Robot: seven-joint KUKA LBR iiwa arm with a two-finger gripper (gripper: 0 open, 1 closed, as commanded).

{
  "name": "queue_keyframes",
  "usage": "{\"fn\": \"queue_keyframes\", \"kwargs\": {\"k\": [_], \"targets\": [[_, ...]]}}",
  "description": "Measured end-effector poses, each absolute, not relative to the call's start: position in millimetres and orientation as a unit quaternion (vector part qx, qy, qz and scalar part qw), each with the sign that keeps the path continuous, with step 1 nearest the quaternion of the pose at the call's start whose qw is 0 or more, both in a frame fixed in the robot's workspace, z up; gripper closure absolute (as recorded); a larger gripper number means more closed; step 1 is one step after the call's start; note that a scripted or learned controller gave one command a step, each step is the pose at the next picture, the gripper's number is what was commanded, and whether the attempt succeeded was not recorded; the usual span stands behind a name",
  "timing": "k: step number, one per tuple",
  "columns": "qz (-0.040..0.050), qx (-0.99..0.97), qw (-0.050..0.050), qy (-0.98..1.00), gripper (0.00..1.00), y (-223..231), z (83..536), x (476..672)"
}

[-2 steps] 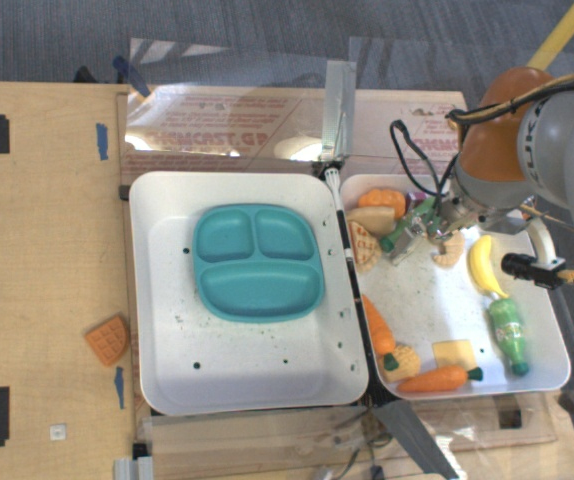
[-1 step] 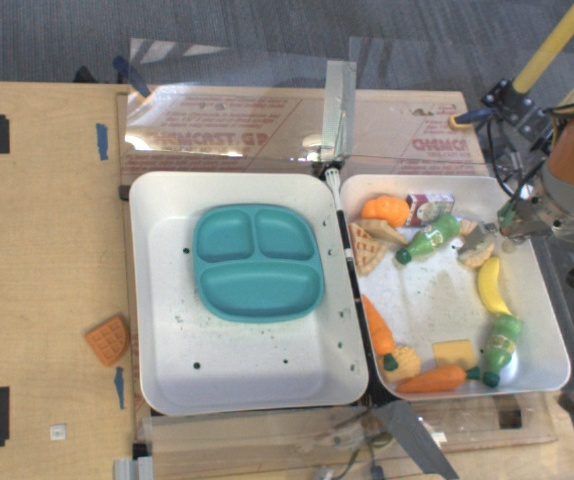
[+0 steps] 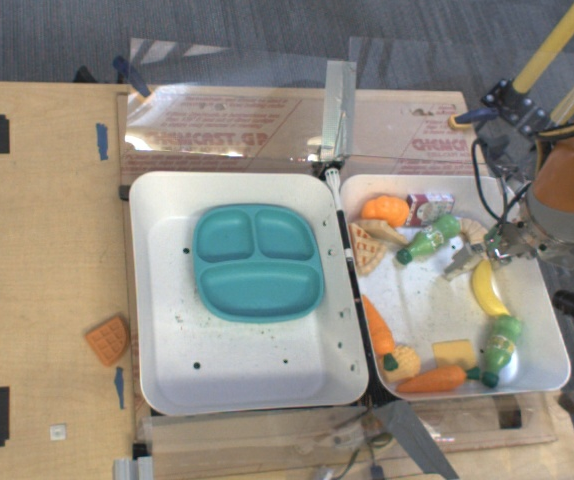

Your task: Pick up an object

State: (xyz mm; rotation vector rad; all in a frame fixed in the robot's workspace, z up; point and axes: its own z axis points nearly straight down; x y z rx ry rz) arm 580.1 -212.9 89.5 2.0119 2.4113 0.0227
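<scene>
- A toy waffle (image 3: 108,339) lies on the bench, outside the bins, to the left.
- The left bin (image 3: 167,368) holds a teal divided plate (image 3: 258,262).
- In the right bin (image 3: 552,353): a waffle piece (image 3: 366,250), an orange (image 3: 385,210), a carrot (image 3: 377,328) by the left wall, another carrot (image 3: 431,379) at the front, and a green bottle (image 3: 427,241).
- Farther right lie a yellow block (image 3: 454,352), a banana (image 3: 486,289) and a second green bottle (image 3: 500,343).
- The gripper (image 3: 464,259) hangs just left of the banana, between it and the first green bottle; its fingers look spread, gripping nothing.
</scene>
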Motion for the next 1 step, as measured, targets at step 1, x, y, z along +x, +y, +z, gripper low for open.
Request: {"fn": "queue_keyframes", "kwargs": {"k": [1], "targets": [[0.0047, 0.64, 0.006, 0.768, 1.0, -215.8, 100.3, 581.2]]}}
